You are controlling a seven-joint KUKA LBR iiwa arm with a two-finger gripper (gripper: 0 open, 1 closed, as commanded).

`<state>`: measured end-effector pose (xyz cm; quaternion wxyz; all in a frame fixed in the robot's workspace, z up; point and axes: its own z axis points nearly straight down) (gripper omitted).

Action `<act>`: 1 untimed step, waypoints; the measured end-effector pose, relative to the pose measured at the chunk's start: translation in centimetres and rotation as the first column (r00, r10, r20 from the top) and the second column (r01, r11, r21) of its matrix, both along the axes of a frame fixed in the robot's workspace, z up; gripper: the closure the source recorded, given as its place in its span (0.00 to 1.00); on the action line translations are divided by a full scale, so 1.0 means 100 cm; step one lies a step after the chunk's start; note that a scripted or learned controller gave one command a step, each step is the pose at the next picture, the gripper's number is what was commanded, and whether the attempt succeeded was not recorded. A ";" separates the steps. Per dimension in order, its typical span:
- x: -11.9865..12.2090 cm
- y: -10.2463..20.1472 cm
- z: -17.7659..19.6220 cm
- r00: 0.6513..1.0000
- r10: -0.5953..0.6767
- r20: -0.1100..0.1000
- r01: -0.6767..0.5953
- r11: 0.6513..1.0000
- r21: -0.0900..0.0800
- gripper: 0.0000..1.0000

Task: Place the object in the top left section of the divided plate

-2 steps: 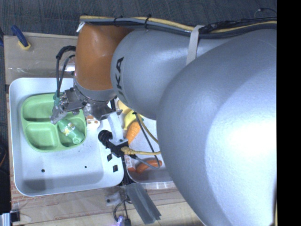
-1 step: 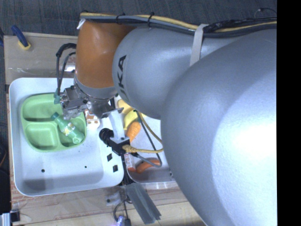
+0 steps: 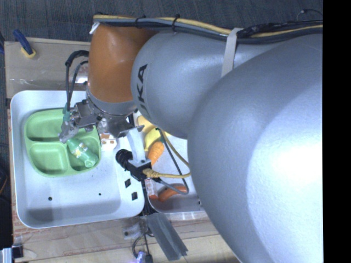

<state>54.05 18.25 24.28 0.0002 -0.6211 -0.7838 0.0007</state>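
The grey arm [image 3: 241, 136] covers the view from 12 through 6 o'clock and hides most of the right bin [image 3: 181, 210]. Of that bin's contents, a yellow piece [image 3: 149, 138] and two orange pieces [image 3: 157, 152] [image 3: 174, 190] show at the arm's edge. Black cables [image 3: 70, 86] loop down beside the orange band [image 3: 112, 64].

The left bin [image 3: 66, 201] has bare white floor from the plate's 5 to 7 o'clock. At 9 o'clock, the green divided plate [image 3: 38, 147] lies close to the bin wall. A small blue item [image 3: 23, 43] rests on the bench at the bin's 11 o'clock.

The wrist points down towards 8 o'clock. The gripper [image 3: 74, 126] is over the plate's 2 o'clock rim, and whether it is spread or closed cannot be told. The object [image 3: 84, 153], clear with green tints, lies in the plate's 4 o'clock section, just below the gripper. The 10 o'clock section shows bare green.
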 end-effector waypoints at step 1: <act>0.000 0.001 0.009 1.000 0.007 -0.001 -0.007 1.000 0.000 1.00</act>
